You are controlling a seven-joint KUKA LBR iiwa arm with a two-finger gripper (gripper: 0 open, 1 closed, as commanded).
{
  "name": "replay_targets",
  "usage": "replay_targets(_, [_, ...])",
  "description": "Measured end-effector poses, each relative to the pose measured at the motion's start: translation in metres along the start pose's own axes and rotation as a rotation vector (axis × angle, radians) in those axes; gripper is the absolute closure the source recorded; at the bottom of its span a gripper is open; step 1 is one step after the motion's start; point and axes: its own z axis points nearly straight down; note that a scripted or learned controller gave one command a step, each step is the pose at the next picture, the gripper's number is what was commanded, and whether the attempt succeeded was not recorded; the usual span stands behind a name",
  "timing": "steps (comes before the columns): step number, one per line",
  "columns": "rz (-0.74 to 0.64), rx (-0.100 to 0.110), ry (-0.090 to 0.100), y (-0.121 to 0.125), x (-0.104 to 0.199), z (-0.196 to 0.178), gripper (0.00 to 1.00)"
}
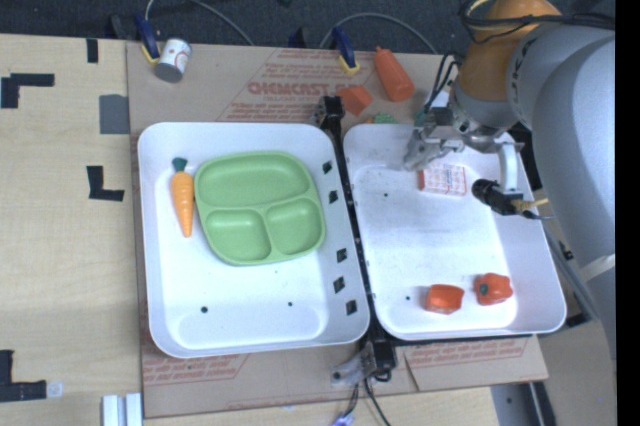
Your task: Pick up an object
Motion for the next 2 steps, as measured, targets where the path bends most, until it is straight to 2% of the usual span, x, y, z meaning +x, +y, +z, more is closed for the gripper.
replay_targets(1, [0.006,0.016,0.006,-0.068,-0.037,-0.023,1.00])
replay_targets(2, [0.004,0.016,0.008,-0.096,-0.045,-0.059,1.00])
